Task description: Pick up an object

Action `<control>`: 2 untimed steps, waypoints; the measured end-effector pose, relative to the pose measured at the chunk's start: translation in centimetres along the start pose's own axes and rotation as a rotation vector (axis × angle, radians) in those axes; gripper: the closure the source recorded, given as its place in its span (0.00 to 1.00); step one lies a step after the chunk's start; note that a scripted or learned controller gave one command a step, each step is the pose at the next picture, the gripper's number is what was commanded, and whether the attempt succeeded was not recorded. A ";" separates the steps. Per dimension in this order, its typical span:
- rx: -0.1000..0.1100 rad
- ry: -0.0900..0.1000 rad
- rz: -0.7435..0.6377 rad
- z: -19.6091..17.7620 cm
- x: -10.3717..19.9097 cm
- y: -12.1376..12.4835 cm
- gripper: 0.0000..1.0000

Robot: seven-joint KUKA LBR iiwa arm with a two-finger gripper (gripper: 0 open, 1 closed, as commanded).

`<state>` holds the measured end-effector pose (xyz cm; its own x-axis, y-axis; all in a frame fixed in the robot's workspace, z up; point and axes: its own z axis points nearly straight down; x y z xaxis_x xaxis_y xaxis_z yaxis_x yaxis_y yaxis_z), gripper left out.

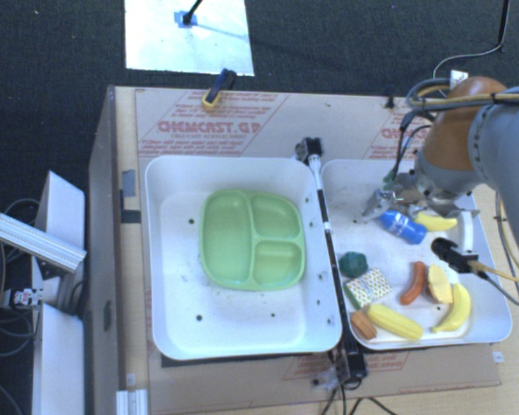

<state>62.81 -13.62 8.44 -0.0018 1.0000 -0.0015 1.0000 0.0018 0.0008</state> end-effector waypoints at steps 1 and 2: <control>-0.004 0.001 -0.002 -1.1 0.1 0.1 1.00; -0.006 0.001 -0.003 -19.5 6.8 3.2 1.00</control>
